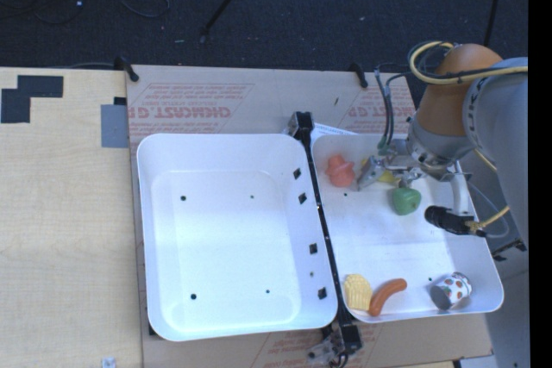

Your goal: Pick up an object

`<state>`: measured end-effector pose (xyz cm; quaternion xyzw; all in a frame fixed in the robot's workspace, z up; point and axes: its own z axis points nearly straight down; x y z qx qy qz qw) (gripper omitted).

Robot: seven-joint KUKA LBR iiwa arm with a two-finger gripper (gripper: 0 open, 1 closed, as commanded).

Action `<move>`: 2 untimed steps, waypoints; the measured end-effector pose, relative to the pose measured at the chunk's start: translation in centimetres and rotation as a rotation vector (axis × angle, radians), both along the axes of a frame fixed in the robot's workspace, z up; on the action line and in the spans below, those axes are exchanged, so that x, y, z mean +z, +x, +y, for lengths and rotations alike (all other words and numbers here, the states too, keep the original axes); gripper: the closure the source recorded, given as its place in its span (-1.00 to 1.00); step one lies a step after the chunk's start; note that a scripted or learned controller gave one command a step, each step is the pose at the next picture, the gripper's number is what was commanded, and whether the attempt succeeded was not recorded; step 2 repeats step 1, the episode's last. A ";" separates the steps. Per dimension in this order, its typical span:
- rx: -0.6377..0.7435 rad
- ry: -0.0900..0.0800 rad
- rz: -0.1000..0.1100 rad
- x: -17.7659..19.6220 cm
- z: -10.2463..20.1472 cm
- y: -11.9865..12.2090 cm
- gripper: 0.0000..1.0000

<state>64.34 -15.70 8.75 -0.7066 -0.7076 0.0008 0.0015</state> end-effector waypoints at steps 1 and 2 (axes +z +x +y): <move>0.000 0.000 0.001 0.0 0.5 0.0 -1.00; 0.000 0.000 0.001 0.0 0.5 0.0 -1.00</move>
